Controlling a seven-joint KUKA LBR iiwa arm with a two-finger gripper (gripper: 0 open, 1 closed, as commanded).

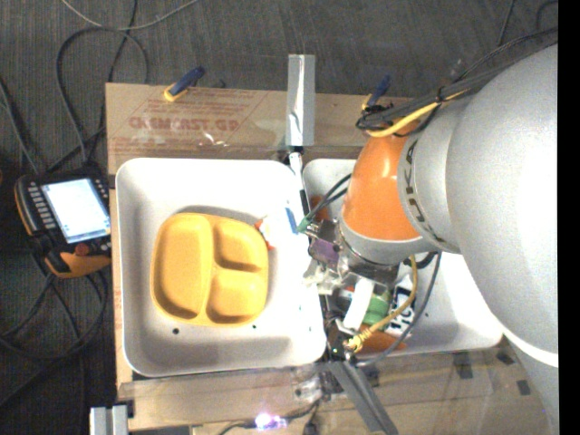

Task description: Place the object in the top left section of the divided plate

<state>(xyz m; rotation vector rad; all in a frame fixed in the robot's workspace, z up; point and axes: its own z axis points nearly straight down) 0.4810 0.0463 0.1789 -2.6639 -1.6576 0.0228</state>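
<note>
At the near edge of the right bin (pixel 453 338), under the arm's wrist, lie a green-and-white item (pixel 365 304) and an orange piece (pixel 388 336), touching or nearly so; one of these is probably the object to move, though most of each is hidden. Both look small and light, likely hard smooth plastic, so a pinch across the narrow width, near the middle, should suit. The gripper (pixel 333 284) hangs just above them; whether it is spread or closed I cannot tell. To the left, the yellow divided plate (pixel 172 265) sits in the left bin (pixel 136 333), a small red bit (pixel 265 230) at its far right rim.
</note>
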